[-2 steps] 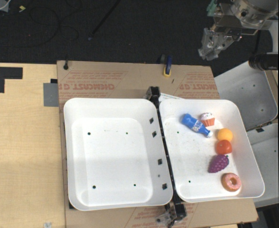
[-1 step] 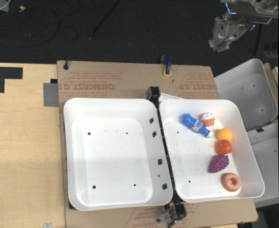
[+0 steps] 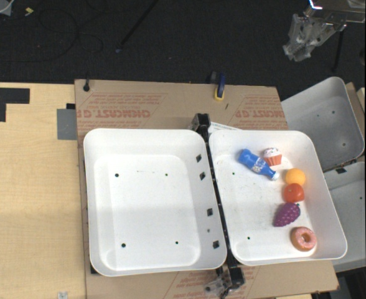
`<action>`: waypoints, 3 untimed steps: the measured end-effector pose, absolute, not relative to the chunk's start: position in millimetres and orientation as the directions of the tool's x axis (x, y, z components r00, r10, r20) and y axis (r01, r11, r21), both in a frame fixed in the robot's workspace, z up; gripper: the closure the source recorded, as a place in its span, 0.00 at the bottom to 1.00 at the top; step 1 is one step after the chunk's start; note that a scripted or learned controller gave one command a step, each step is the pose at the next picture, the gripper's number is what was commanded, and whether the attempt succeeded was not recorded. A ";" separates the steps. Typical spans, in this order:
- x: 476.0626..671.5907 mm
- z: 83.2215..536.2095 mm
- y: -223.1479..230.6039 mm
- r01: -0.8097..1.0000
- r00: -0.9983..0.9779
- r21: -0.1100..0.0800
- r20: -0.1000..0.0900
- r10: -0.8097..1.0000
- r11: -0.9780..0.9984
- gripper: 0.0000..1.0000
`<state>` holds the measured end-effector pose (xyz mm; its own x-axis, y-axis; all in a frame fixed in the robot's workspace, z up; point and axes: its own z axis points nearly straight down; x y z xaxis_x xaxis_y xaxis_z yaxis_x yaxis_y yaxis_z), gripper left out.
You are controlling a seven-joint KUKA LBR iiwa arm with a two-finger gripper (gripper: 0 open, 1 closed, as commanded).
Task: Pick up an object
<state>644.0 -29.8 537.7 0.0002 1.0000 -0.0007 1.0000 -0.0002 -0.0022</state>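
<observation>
Bins side by side on a cardboard sheet (image 3: pixel 170 108), seen from the camera view above the bench; we find the left bin (image 3: pixel 102 254) bare and the right bin (image 3: pixel 245 229) holding every candidate for the pick

Along the right bin's far and right side lie a blue bottle-like item (image 3: pixel 256 163), touching a small cupcake (image 3: pixel 271 157); below them an orange ball (image 3: pixel 295 177) rests against a red fruit (image 3: pixel 293 193), then a purple grape bunch (image 3: pixel 286 214) and a pink doughnut (image 3: pixel 304 238) near the front right corner; we judge the cluster loose enough at the doughnut end for a clean approach, tighter where orange and red touch

The gripper (image 3: pixel 304 39) hangs high at upper right, well apart from the bins and over the dark floor, which we read as a parked pose that leaves the camera an open look at the bins; we cannot tell how its claw stands, blurred as it is; no object is in it

Red printing on the cardboard runs upside down and we make it out only loosely, something like "CHEMCAST GP"; a blue-and-yellow clamp (image 3: pixel 219 87) pins the sheet's far edge
</observation>
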 end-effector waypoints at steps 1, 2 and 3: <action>643.4 453.5 -79.7 1.000 0.004 -0.010 -0.001 1.000 -0.004 1.00; 644.2 500.1 -82.1 1.000 -0.004 -0.001 0.000 1.000 0.004 1.00; 644.2 538.7 -92.3 1.000 0.000 -0.001 0.000 1.000 0.000 1.00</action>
<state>644.2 -92.3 538.7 -0.0005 1.0000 -0.0003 1.0000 0.0005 -0.0008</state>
